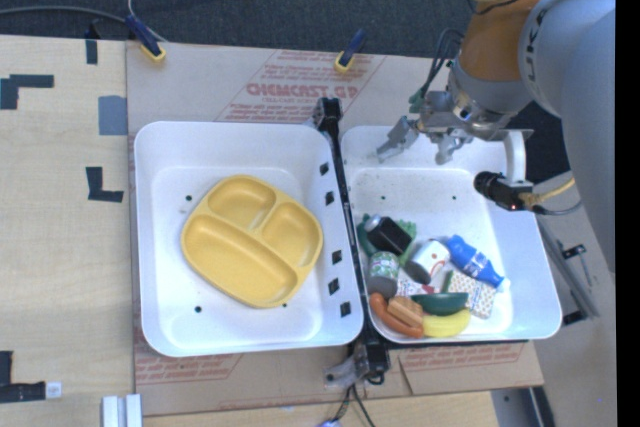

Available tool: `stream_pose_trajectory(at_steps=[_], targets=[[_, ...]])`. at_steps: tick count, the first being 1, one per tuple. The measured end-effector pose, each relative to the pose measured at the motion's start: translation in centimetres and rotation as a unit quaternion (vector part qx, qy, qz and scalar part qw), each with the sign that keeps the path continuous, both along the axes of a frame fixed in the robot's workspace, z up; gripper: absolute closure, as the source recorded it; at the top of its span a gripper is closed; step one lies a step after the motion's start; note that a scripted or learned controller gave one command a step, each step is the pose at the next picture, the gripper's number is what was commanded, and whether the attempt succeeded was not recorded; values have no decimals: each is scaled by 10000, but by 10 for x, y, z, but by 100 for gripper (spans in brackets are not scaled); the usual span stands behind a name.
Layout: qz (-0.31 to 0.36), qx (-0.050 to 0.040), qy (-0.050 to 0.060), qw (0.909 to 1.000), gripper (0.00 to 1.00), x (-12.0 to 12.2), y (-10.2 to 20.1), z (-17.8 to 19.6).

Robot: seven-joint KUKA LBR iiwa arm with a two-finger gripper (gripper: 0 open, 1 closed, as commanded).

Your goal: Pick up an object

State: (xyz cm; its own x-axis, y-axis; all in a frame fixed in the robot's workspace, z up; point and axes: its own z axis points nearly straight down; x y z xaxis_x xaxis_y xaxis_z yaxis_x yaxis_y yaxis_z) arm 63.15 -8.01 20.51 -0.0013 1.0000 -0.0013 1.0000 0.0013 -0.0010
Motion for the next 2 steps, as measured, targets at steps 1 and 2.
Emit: stream_pose_trajectory(at_steps=[1, 2], targets=[[-5, 6, -2, 10000, 0, -60, -20, -120], [-3, -3, -14, 10000, 100, -60, -20, -110]])
